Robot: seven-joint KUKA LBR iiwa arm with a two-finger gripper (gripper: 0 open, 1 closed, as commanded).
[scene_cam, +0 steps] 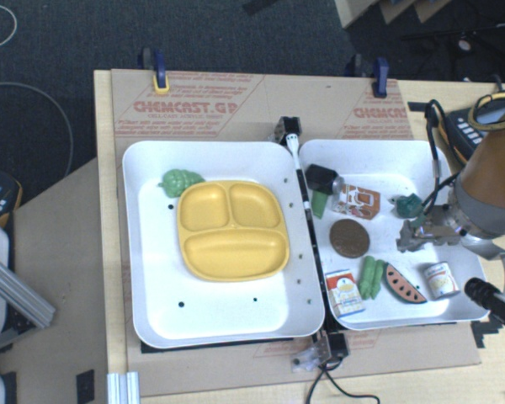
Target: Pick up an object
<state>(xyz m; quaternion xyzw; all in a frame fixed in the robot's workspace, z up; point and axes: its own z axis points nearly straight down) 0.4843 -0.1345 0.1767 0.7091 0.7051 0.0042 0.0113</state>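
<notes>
My gripper [414, 236] hangs over the right part of the right bin [379, 160], its grey body reaching in from the right below the orange band. A teal toy [408, 204] lies just behind it. To its left rests a brown disc [350, 237]. In front of it lie a watermelon slice [401, 283] and a small can [439, 279]. A green pod [370, 276], a small carton [343, 293], a white and orange packet [356, 200] and a dark green bottle [320, 188] also lie in this bin. I see nothing held by the gripper.
The left bin [151, 251] holds a yellow divided plate [232, 230] and a green leafy toy [181, 181] at its back left. A black rail [305, 217] runs between the bins. Cables and a black device [475, 124] sit behind the arm at the right.
</notes>
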